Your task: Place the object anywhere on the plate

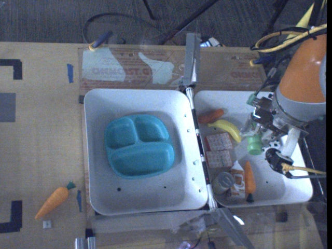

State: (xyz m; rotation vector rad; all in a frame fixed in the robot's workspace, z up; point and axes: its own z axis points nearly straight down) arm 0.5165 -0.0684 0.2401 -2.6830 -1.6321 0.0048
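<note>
— Likely piece for the task?

— Judged to be the small green plastic object (pixel 254 145), lying near the middle of the right white bin (pixel 290 191), just at four o'clock of the yellow toy banana (pixel 229 129).

— And the jaws?

— Hung right over the green object, at its twelve o'clock, under the grey arm with the orange band (pixel 306 82). Could not tell how far apart, nor whether closed on anything; too blurred and crowded there.

— Handling?

— Probably light, hollow and stiff, like toy plastic. Smooth too, so apt to slip or roll if pinched off-centre. Not fragile, by the look. Exact shape too small to make out.

— Where to take hold?

— Best gripped squarely across the middle of its body, from above, and kept clear of the banana at ten o'clock.

— Destination?

— Teal three-compartment plastic plate (pixel 139 145), resting in the middle of the left white bin (pixel 93 139), well apart from the object, at its nine o'clock. Called for a lift over the two bin walls between. Fine to set down in any compartment.
</note>
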